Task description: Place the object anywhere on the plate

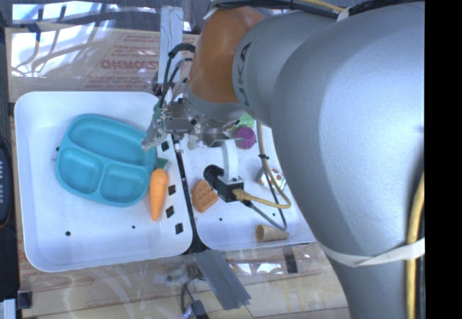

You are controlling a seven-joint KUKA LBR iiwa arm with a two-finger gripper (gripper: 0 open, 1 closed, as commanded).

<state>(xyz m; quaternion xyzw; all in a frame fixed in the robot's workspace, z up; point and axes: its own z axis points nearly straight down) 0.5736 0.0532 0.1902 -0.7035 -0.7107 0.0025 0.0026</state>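
Observation:
A light blue divided plate lies in the left bin. An orange carrot with a green top lies upright in the picture on the bin floor, touching the plate's right edge. My gripper hangs over the plate's upper right rim, just above the carrot's green end. Nothing can be seen held in it. The grey arm with its orange band covers most of the right bin.
In the right bin lie a purple item, a green item, a brown waffle-like piece, a small cone and a small white-red item. A black connector and yellow cable dangle over them.

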